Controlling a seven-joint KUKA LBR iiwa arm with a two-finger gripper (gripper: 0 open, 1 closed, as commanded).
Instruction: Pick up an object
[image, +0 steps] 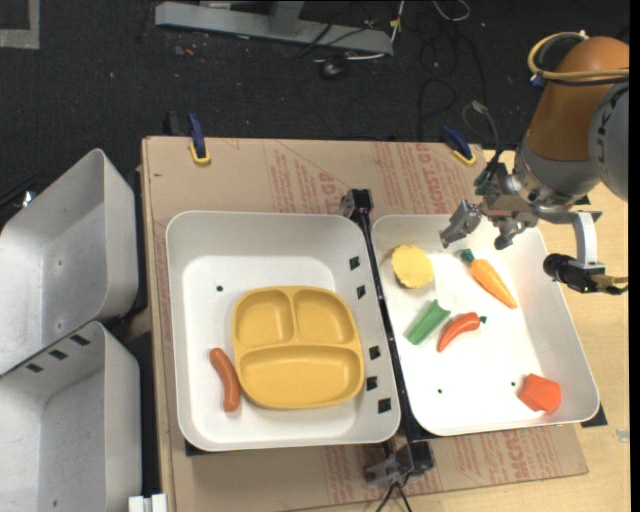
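The grey arm with the orange band (575, 90) enters from the right and bends down over the far edge of the right-hand shallow white bin (575, 345), its wrist tilted so the two-finger gripper (482, 228) points toward the bin's far left corner. The two dark fingers (460, 226) stand spread apart with nothing between them, hovering just above the bin floor. Cables and grey fittings crowd the wrist, so the exact fingertip outlines are hard to make out, and the arm's upper part is cut off at the frame edge. Candidate objects lie in the right bin: an orange plastic carrot with a green tip (490, 280) just below the gripper, a round yellow piece (412, 267) near the dividing wall, a green pepper-shaped piece (427, 323) and a red chili-shaped piece (458, 329) side by side near the centre, and an orange block (540, 392) close to the near right corner. Bare white floor lies between the carrot and the block and along the near wall. The left-hand white bin (190, 250) holds a yellow compartment tray (297, 347) with a reddish-brown sausage (226, 379) just beside its left edge. Both bins sit on a brown board covering the bench (270, 175).
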